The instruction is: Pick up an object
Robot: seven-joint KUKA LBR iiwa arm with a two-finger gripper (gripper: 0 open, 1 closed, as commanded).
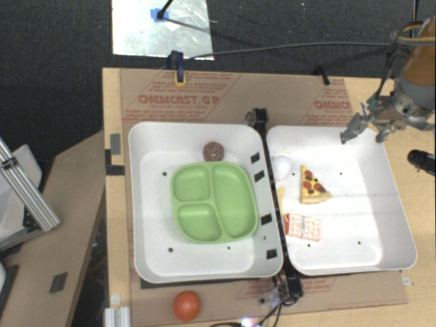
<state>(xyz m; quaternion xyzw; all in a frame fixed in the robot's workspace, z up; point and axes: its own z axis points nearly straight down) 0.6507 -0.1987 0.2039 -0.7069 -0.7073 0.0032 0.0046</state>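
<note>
The tool (366, 130) is held open and empty above the right bin's (395, 210) far edge, while the pizza slice (312, 185), judged light and stiff, is best pinched across its crust.

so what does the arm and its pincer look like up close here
The arm is grey with an orange band near the top right edge. Below it, a pale metallic wrist block carries the pincer, with two dark, slim fingers. A thin dark cable runs up beside the arm.

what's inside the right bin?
The right bin holds a pizza slice, a red-patterned packet, a white ball and a yellowish strip at its left wall, partly hidden.
</note>
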